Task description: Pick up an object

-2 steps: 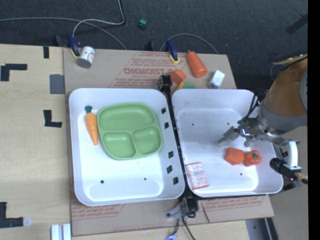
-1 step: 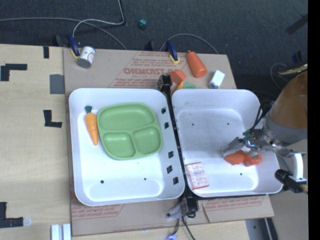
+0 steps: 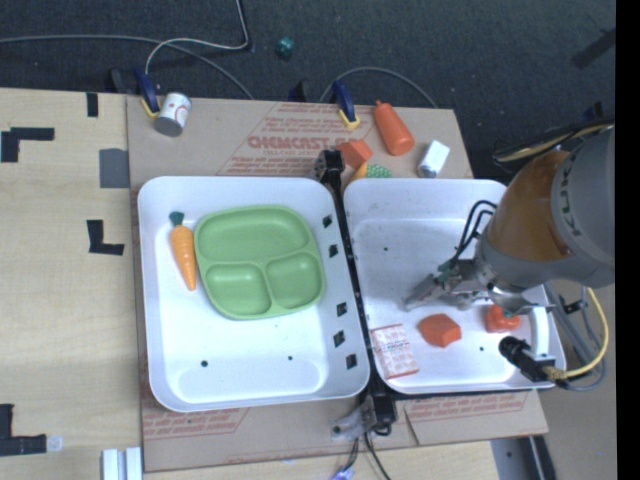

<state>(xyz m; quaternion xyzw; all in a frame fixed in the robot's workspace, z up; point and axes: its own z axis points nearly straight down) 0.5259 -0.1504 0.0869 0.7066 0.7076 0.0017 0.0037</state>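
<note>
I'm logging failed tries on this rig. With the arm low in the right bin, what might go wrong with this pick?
1. The pincer sits up and left of the orange block, apart from it, so closing here would likely grab nothing.
2. The small packet lies close beside that block; a sweep could nudge it instead.
3. A second orange piece lies by the arm's wrist and may get knocked.

we count two white bins (image 3: pixel 160 268), one green tray (image 3: pixel 260 258), one carrot (image 3: pixel 183 254), one orange bottle (image 3: pixel 393 128), and two orange blocks (image 3: pixel 439 329).
</note>
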